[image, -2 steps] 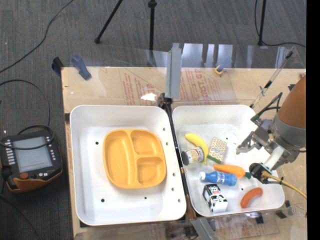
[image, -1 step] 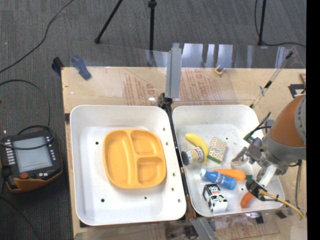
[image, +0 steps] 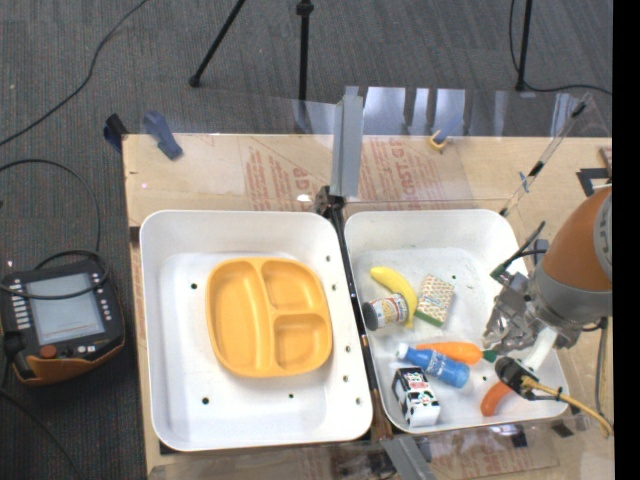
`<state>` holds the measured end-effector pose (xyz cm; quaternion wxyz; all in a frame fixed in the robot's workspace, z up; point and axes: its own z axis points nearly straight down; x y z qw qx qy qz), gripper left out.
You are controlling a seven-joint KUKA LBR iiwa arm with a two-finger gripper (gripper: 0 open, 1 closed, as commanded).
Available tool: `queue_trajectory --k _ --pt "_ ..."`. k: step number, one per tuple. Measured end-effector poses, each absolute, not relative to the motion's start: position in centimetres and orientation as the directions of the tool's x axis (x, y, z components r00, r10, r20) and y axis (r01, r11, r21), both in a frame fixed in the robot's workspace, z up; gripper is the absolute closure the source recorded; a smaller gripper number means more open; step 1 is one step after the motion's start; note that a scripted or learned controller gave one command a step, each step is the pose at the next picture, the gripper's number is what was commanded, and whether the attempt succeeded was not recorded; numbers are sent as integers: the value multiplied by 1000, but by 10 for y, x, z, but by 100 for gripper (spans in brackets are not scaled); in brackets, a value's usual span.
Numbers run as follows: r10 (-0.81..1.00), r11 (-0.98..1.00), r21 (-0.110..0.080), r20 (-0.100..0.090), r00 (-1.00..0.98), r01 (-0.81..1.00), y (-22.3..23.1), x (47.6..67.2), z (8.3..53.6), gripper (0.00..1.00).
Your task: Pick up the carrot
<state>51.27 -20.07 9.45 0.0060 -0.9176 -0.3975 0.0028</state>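
My arm (image: 585, 268) reaches in from the right, orange band above the wrist, bent down so my pincer (image: 497, 340) hangs below it.

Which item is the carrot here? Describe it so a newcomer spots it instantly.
Look in the right white bin, near its middle. The tapered orange carrot lies flat there, touching the blue bottle beside it. A second orange piece lies nearer the bin's front corner.

Dark grey carpet (image: 120, 48) covers the floor, crossed by black cables (image: 60, 173). Tripod legs (image: 300, 28) stand at the far side. The bench (image: 220, 168) has a brown, board-like top, with a clear panel (image: 420, 118) at its far edge, perhaps acrylic. A handheld control pendant (image: 62, 318) lies on the floor to the left.
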Motion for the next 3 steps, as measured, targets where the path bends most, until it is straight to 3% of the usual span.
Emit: queue_trajectory --k 1,2,3 --pt "730 -684 -13 0 684 730 -201 513 94 0" --pt "875 -484 -6 1 484 875 -163 475 86 0" --pt "871 -491 -11 2 491 871 -164 474 95 100"
